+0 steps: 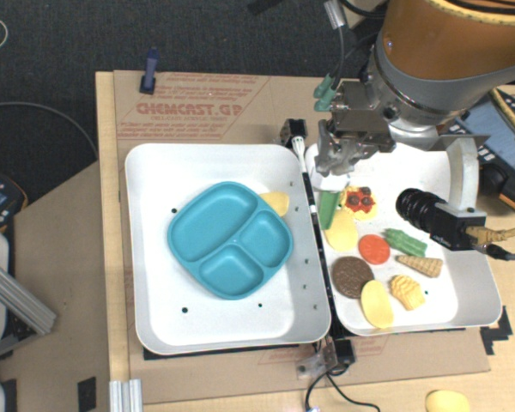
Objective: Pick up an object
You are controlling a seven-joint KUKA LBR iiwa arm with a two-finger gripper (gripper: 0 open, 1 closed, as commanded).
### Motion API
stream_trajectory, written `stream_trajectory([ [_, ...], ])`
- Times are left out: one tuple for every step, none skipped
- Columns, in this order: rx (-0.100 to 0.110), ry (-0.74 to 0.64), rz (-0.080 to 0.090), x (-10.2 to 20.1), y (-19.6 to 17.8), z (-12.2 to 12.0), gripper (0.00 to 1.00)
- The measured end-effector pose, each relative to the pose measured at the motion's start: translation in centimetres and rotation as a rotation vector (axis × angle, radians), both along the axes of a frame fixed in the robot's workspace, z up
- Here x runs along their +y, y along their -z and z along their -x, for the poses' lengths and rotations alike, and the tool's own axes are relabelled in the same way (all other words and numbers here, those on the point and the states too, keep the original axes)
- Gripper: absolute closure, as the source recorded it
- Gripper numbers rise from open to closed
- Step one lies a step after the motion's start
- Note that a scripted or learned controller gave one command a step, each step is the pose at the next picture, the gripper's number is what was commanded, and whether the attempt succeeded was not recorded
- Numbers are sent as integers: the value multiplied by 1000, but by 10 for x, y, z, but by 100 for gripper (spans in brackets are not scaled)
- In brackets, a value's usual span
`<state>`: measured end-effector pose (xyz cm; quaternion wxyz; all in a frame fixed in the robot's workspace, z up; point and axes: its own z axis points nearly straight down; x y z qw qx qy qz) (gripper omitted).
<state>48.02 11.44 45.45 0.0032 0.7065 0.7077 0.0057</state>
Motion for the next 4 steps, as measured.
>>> stream_trajectory([
  [25, 7, 7, -41, 110, 1, 100],
  [5, -6, 0, 20, 50, 1, 100],
  [26, 9, 8, -33, 166, 2, 100],
  [-3, 0, 0, -29, 35, -1, 100],
])
